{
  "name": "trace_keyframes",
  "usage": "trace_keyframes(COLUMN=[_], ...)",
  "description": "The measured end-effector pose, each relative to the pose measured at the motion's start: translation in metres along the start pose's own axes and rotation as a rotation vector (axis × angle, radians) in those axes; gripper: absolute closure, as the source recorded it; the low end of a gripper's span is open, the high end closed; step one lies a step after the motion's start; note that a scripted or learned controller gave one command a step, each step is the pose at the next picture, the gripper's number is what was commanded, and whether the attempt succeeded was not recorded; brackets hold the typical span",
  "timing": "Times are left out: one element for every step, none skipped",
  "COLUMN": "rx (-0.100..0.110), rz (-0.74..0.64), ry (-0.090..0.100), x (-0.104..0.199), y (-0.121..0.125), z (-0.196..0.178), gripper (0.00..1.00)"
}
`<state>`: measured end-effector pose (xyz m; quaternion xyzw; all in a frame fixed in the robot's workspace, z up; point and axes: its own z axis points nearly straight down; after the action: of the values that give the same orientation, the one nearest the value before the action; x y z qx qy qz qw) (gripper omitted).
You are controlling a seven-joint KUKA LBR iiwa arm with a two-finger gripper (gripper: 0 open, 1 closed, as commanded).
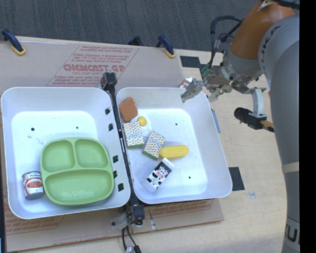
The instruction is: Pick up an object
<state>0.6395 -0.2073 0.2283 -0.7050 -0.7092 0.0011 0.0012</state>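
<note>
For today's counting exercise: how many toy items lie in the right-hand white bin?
6: a brown piece, a fried egg, two patterned blocks, a corn cob and a cow-print carton. More may be hidden beneath.

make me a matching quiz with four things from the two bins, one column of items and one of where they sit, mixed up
Items:
1. green divided plate
2. small can
3. corn cob
4. cow-print carton

Places:
A. left bin, in its near left corner, just left of the plate
B. right bin, nearest the front rim, lying at a slant
C. left bin, taking up much of the floor
D. right bin, near the middle, just right of a checkered packet

Pairs: 1-C, 2-A, 3-D, 4-B
</note>
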Motion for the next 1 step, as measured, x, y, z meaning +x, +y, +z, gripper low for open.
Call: trace_keyframes(rx=[-0.004], rz=[0.001], ry=[0.000], x=[0.0251], y=[-0.0720], z=[0.1318], gripper=[0.00])
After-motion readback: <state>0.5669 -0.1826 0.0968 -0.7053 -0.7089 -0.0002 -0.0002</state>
